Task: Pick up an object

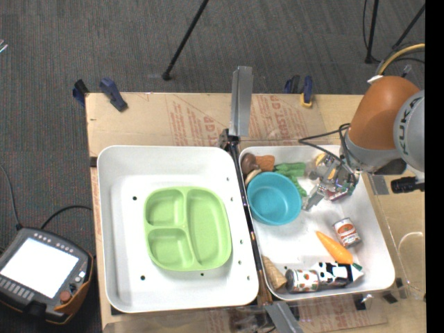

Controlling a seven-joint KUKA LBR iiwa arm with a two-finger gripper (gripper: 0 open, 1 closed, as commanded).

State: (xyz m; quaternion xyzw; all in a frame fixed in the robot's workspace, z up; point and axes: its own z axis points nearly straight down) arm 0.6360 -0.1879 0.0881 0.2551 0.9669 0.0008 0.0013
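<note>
The claw [331,182] is hovering low in the right bin [374,220] beside the blue bowl [274,198], near the table's far edge; its grip I cannot tell. Nothing looks lifted; the pick is remaining.

Left bin [114,186]: green divided plate [187,228]. Right bin [378,234]: blue bowl [273,198], carrot [334,247], small can [347,232], cow-patterned toy [326,275]. Gripper [325,183] low over right bin, just beside bowl.

Two white bins [114,186], one green divided plate [187,227], one blue bowl [274,198], one carrot [335,247], one small can [347,232]
</note>
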